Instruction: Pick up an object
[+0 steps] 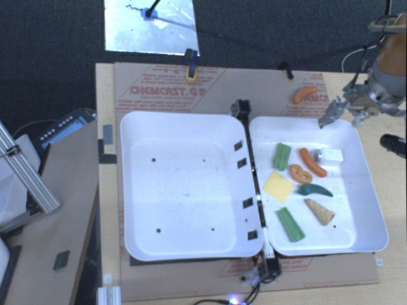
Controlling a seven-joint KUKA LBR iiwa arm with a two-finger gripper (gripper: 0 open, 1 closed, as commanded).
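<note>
The grey two-finger gripper (343, 114) hangs at the far right corner of the right-hand shallow white plastic bin (367, 189), just above its rim. Its two dark jaws stand apart, one tip toward the left at the bin's edge and the other toward the right, and nothing sits between them.

All the candidate objects lie nearer the camera and to the left of the jaws, inside that bin. Closest is a small white rectangular block (331, 155), touching the end of a red-orange sausage-shaped toy (312, 162) whose long axis runs diagonally from upper left to lower right. Just beyond these are a small orange ring-shaped piece (300, 172), a dark teal pepper-like toy (315, 190), a light green oblong piece (282, 155), a flat yellow square slab (278, 186), a tan cone (320, 211) and a long green stick (290, 224). A second orange sausage (304, 94) rests outside the bins on the cardboard-covered surface (162, 88), to the left of the gripper.

The left-hand white bin (133, 170) sits well apart. Judging from this, the white block or red-orange sausage is the nearest target, needing a short move inward and down.
</note>
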